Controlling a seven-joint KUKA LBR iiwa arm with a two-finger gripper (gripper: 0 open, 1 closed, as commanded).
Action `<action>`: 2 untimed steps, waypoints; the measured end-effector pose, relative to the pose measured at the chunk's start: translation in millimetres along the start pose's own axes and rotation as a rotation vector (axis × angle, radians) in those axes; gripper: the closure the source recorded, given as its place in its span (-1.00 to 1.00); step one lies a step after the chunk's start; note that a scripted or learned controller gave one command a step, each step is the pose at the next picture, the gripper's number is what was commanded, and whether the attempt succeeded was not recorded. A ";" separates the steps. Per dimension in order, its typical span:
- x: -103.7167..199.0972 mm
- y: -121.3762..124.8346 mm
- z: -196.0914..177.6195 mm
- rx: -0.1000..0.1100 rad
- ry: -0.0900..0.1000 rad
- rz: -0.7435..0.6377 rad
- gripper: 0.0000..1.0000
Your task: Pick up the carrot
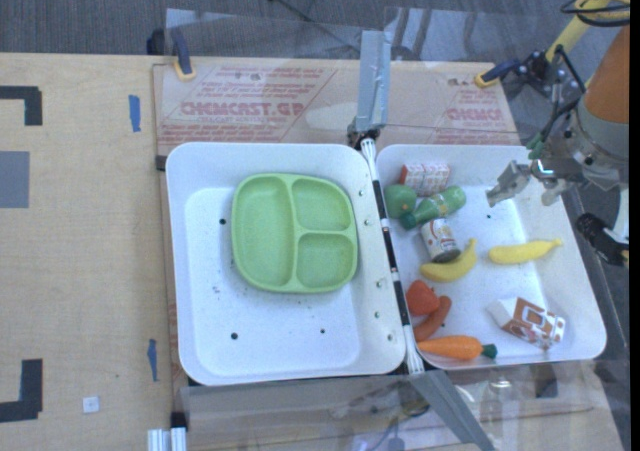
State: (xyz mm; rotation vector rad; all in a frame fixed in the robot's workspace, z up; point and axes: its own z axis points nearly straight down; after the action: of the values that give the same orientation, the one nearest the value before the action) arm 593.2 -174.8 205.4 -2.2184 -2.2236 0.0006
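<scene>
The carrot (455,347), orange with a small green stub at its right end, lies flat at the front edge of the right bin (580,339). My gripper (524,189) hangs over the far right part of that bin, well behind the carrot. Its two fingers are spread apart, open, with nothing between them. A yellow banana-like piece (525,252) lies between the gripper and the carrot.
The right bin also holds a pink carton (425,176), green vegetables (432,207), a can (438,239), a banana (451,265), red pieces (425,307) just behind the carrot, and an orange-white box (530,322). The left bin (200,269) holds a green divided plate (295,232).
</scene>
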 end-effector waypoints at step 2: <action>0.4 1.2 -10.5 -0.003 -0.001 -0.002 -1.00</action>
State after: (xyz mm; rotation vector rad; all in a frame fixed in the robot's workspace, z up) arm 594.4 -174.3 215.9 -2.2180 -2.2280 -0.0018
